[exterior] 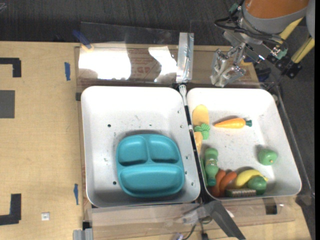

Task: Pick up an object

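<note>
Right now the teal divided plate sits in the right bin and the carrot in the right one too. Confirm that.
Wrong on the plate. The camera view shows the teal divided plate in the left bin; the carrot does lie in the right bin.

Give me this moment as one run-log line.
gripper: above far edge of right bin, holding nothing seen | carrot: lying in right bin | teal tray: in left bin | pick: not yet done
</note>
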You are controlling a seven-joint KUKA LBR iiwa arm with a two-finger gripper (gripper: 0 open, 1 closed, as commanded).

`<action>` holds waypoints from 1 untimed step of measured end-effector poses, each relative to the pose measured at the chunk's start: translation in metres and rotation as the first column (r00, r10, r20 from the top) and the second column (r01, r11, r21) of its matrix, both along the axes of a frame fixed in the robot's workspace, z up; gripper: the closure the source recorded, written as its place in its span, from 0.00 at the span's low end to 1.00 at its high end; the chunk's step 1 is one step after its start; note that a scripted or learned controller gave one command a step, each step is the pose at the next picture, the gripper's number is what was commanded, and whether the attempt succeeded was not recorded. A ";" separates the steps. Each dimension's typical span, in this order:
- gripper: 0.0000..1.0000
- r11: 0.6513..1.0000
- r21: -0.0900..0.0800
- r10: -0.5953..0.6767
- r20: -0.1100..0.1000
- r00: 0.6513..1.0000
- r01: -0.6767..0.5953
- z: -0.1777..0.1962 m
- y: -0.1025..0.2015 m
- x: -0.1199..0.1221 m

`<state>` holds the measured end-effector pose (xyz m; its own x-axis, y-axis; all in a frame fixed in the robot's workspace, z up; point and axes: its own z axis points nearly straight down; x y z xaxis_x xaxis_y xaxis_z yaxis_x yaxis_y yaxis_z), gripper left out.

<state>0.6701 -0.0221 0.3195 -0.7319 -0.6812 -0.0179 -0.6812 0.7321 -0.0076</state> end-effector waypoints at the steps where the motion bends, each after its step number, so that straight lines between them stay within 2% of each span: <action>1: 1.00 0.994 -0.005 0.111 -0.010 0.994 -0.111 -0.002 -0.042 -0.002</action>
<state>0.6680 -0.0638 0.3170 -0.6522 -0.7581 -0.0069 -0.7580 0.6522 -0.0048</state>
